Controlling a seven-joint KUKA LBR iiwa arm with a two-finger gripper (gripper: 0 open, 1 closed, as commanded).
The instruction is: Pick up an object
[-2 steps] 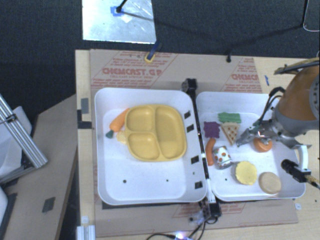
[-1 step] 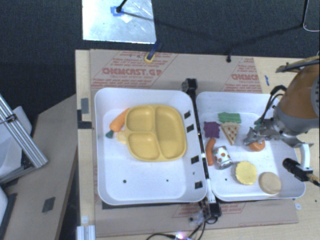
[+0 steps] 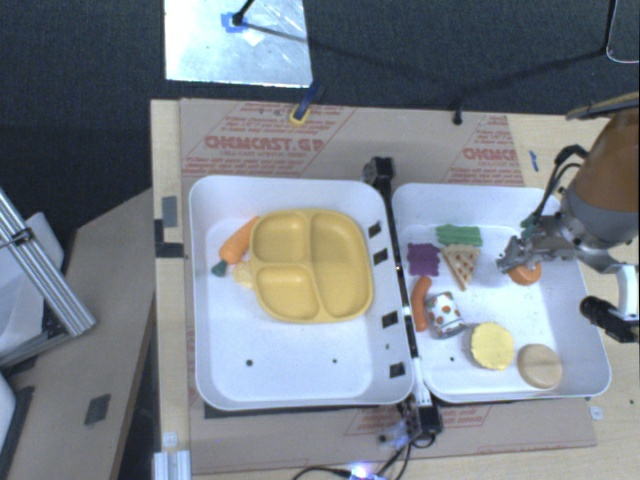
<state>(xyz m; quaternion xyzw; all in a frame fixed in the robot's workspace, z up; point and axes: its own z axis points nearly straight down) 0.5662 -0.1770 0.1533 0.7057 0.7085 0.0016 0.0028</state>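
In the camera view, the arm is reaching in from the right and its hand point(image 3: 522, 256) is hanging over the far right part of the right bin point(image 3: 570, 313), directly above a small orange piece point(image 3: 526, 273) that looks like the thing it is going for; whether the hand is released or clenched around it I cannot tell, since the metal tip is covering the piece. The other toy foods are lying loose near the bin's left wall: a green ridged piece point(image 3: 459, 235), a purple block point(image 3: 424, 260), a tan waffle-textured wedge point(image 3: 461, 265), a red sausage point(image 3: 421, 301), a shiny little can point(image 3: 446, 315), a yellow disc point(image 3: 492, 346) and a beige round point(image 3: 540, 365). The left bin point(image 3: 230, 363) is holding a smooth yellow sectioned plate point(image 3: 305, 265), with a carrot point(image 3: 236, 242) leaning at its left rim. Both bins are sitting on brown board on the counter point(image 3: 120, 268).
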